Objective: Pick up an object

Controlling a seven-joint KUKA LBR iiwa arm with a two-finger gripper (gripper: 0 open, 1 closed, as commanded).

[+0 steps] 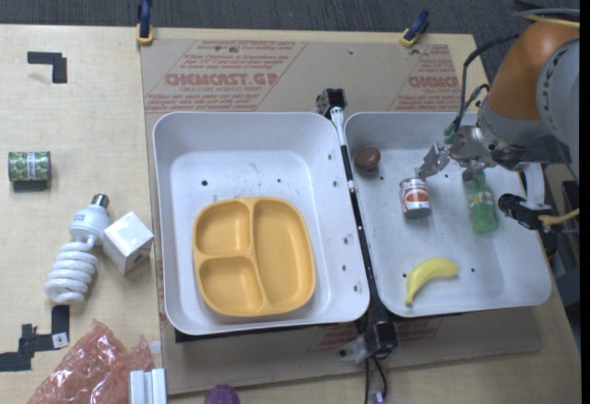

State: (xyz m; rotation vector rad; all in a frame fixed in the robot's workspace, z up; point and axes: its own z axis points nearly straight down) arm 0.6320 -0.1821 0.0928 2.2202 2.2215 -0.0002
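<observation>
The arm (pixel 544 89) enters from the right and is cut off by the frame edge; its wrist and cabling cover the upper right corner of the right bin (pixel 516 287). The tool (pixel 441 159) hangs over the upper middle of that bin. Two pale fingers seem to splay toward the lower left, but whether they are apart or closed cannot be told at this resolution; nothing is seen between them.

Right bin contents: a small can (pixel 416 196) with a red label stands just below and left of the tool, near it but apart. A brown round object (pixel 368 159) lies near the upper left wall. A green bottle (pixel 481 206) lies below the wrist, its top partly hidden by the arm. A banana (pixel 429 275) lies toward the lower edge, well apart from the rest. Open floor remains in the bin's centre and lower right.

Left bin (pixel 184 144): a yellow divided plate (pixel 253 256) occupies the lower half; the upper half is bare.

On the worktop (pixel 55 125) left of the bins: a green can (pixel 29 167), a spiral light bulb (pixel 76 256), a white cube (pixel 128 241), and a red mesh bag (pixel 97 370) cut off by the bottom edge.
</observation>
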